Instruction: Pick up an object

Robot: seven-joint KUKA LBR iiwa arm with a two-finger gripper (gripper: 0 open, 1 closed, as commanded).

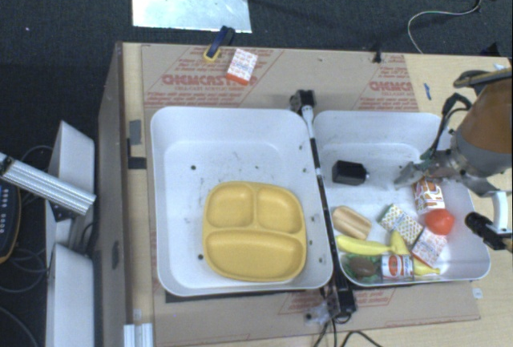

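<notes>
Two white bins sit side by side on a cardboard-topped bench. The left bin holds a yellow divided plate, three compartments, lying flat toward the near side.

The right bin carries the loose objects, crowded into its near right corner. A black box lies apart from the rest, near the bin's middle, long axis roughly left-right. A hot dog bun lies just right of the divider between the bins, long axis slanting down to the right. A banana lies below it, long axis nearly left-right, tips curving slightly. A small can lies on its side at the near wall, axis left-right, next to a dark round item too murky to name. A checkered packet, a red-and-white carton standing roughly up-down in the view, a red tomato-like ball and another red-white packet cluster together, touching or nearly so.

The arm enters from the right, orange band visible. The gripper hangs over the right bin's right side, just above the red-and-white carton, pointing left. Cannot tell its spread; nothing visible between its tips.

On the cardboard behind the bins: a red-white small box and a yellow-blue tool.
</notes>
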